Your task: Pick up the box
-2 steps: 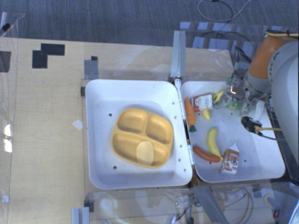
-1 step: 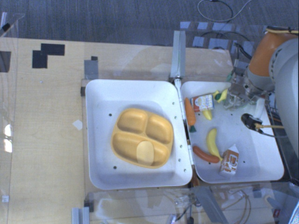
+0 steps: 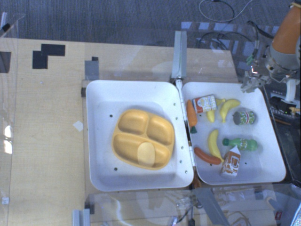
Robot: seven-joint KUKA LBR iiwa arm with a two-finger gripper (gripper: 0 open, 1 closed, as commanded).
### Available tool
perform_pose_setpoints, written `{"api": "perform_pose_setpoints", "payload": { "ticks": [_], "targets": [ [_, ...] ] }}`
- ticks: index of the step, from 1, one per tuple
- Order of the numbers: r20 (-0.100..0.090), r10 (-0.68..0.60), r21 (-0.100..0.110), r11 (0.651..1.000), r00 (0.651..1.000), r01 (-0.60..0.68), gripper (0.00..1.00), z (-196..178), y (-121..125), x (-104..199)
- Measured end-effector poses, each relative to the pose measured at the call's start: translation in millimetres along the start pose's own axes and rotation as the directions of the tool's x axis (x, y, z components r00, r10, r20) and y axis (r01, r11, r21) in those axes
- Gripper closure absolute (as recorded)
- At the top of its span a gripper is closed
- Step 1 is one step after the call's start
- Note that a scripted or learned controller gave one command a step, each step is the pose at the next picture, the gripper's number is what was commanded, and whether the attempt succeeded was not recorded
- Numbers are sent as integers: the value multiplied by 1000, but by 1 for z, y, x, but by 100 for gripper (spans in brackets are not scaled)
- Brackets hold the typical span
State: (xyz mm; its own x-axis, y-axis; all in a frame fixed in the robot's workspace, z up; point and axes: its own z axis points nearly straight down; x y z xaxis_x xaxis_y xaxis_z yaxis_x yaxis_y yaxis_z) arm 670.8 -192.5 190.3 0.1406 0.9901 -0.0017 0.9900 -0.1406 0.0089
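Note:
A small white and red box (image 3: 205, 103) lies flat at the back left of the right bin (image 3: 263, 173), between a carrot (image 3: 191, 113) and a yellow banana (image 3: 228, 108). An orange and white carton (image 3: 230, 162) lies tilted near that bin's front edge. My gripper (image 3: 253, 83) hangs over the bin's back right corner, under the grey wrist and orange band (image 3: 287, 34). It is well to the right of the box and apart from every item.
The right bin also holds a second banana (image 3: 214, 142), a round grey-green can (image 3: 244, 117), a green bottle (image 3: 241, 144) and a red sausage (image 3: 207, 156). A yellow divided plate (image 3: 143, 138) sits in the left bin (image 3: 99, 126). Cables run behind the bins.

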Motion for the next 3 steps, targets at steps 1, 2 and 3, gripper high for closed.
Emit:
{"api": "perform_pose_setpoints", "payload": {
  "ticks": [1,2,3],
  "targets": [
    [-2,43,-2,999,999,-43,100,100,-102,18],
    [-2,42,-3,999,999,-42,0,100,-102,18],
    [-1,106,-1,994,994,-106,0,-16,-5,16]
  ]
}}
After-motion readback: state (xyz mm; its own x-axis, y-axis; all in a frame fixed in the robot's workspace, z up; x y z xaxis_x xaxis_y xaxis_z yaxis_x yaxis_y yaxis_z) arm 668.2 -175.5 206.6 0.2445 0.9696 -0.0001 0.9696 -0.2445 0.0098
